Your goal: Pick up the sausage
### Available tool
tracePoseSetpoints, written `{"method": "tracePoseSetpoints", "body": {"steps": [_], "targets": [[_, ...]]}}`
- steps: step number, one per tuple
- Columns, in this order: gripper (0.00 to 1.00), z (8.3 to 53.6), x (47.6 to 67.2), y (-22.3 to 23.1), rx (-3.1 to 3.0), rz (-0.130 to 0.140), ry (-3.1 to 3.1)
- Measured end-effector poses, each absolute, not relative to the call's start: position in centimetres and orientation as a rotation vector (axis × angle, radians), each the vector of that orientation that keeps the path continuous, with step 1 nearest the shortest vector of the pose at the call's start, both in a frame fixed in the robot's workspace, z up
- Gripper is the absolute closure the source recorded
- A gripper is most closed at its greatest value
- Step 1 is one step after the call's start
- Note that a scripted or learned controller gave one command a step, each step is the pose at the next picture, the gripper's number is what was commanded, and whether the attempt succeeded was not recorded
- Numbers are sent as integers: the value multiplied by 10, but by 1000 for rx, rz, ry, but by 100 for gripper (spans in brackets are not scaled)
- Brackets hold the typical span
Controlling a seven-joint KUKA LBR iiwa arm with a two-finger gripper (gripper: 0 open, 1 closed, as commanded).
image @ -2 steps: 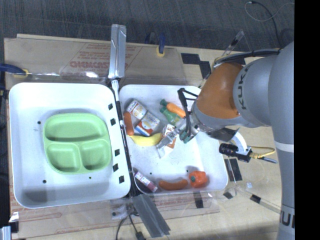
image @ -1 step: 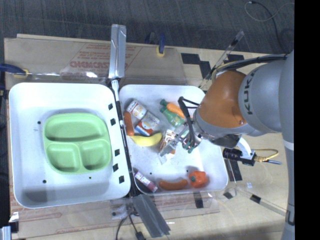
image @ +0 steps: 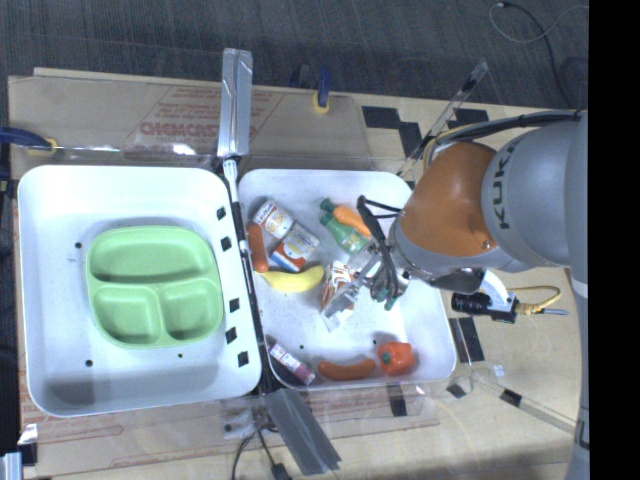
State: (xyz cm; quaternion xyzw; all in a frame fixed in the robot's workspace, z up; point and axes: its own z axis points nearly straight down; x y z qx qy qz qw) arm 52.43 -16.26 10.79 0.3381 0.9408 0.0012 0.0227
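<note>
Camera view: sausage (image: pixel 345 370) lies at right bin (image: pixel 425 190) front edge, between a dark packet (image: pixel 290 362) and a red pepper (image: pixel 396 358). Jaws (image: pixel 345 290) hang mid-bin over the banana (image: pixel 292 279); spread or closed, cannot tell. Best approach: move frontward, straddle the sausage crosswise, avoid the pepper.

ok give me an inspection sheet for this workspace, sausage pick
surface: two white bins side by side, right bin full of items
job's things: sausage lies near the front wall of the right bin, untouched
clutter: banana, carrot, red pepper, green bottle, can; green tray in the left bin
grippers: claw low over the middle of the right bin, apart from the sausage
cables: yellow cable right of the bin
surroundings: cardboard behind the bins
</note>
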Motion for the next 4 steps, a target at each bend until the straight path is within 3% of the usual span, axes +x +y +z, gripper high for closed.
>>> {"method": "tracePoseSetpoints", "body": {"steps": [1, 2, 3, 4], "targets": [[0, 107, 564, -172, 854, 0, 2991], [0, 225, 527, -211, 890, -1, 3010], [0, 117, 477, -193, 788, 1, 3043], [100, 127, 479, -193, 781, 1, 3042]]}}
